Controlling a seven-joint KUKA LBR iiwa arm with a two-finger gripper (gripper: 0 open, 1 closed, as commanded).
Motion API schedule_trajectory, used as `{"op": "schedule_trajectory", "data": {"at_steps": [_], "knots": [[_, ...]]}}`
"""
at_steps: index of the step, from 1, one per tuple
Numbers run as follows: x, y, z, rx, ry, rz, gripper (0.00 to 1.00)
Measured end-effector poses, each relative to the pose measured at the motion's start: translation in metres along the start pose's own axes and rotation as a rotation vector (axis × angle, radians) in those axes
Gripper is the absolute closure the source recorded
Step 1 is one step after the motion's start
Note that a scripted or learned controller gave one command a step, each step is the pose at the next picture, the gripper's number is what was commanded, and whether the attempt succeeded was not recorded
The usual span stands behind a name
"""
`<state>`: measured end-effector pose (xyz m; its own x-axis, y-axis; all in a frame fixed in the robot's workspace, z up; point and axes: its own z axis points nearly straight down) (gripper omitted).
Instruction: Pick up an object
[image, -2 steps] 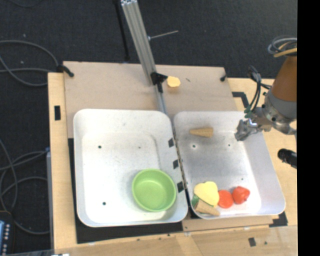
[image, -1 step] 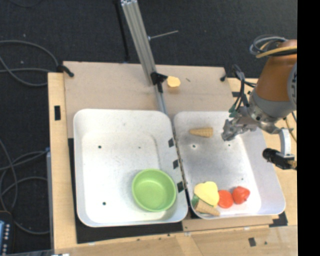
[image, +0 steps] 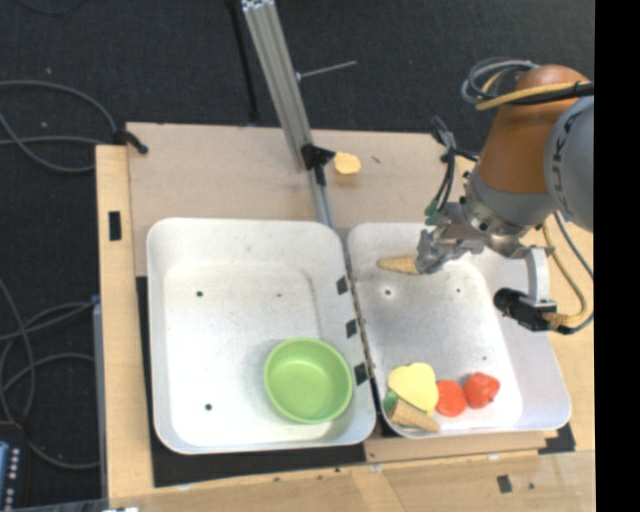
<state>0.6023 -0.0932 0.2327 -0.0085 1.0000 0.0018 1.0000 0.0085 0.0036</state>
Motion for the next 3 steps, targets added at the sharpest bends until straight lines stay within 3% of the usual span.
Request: {"op": "schedule_trajectory", "data": {"at_steps": [2,3], "knots": [[0.102,0.013,-0.002,0.004,-0.001,0.002,1.0],[0.16,0.006,-0.012,0.002,0.001,-0.001,1.0]]}}
